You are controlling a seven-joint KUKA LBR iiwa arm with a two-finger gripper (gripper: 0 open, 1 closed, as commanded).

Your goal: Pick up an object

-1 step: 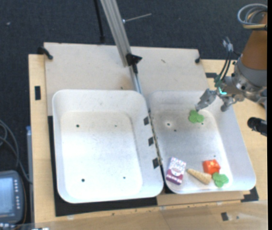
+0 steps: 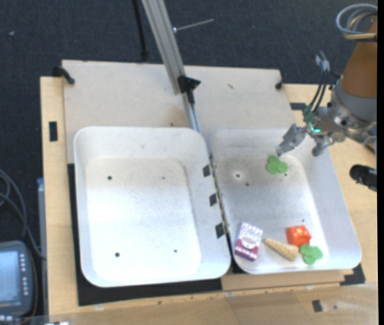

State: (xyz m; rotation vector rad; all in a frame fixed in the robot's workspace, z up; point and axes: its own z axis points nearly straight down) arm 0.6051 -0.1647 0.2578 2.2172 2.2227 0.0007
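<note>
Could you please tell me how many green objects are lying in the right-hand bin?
2. One green object lies near the bin's upper right, just below the gripper. The other green object sits at the lower right corner, beside the red object. None looks hidden.

Two white bins (image 2: 144, 202), two green items (image 2: 277, 165), one red item (image 2: 298, 235), one purple-and-white carton (image 2: 248, 241), one cream cone-shaped piece (image 2: 281, 248) were present.

Single fixed camera, high above bench (image 2: 56, 181), slanting down over both bins (image 2: 144, 205).
</note>
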